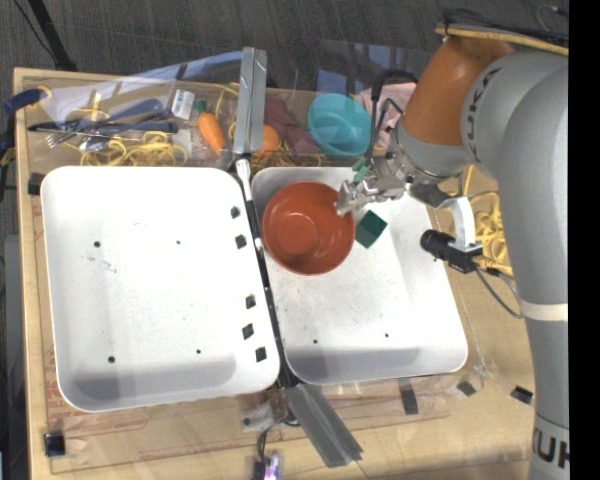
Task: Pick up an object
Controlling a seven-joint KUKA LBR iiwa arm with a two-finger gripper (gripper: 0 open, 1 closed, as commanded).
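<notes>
Two white bins on a bench: in the right bin (420, 343), the gripper (363, 192) hovers over the red bowl (305, 230) and green block (371, 229); its grip state can't be told; nothing looks lifted yet

White bins: 2, side by side — left bin (140, 288), right bin (380, 348)
Red bowls: 1 (305, 230), in the right bin
Dark green blocks: 1 (371, 229), just beside the bowl
Teal cups: 1 (338, 125), beyond the bins
Orange carrot-shaped items: 1 (211, 131), beyond the bins
</notes>
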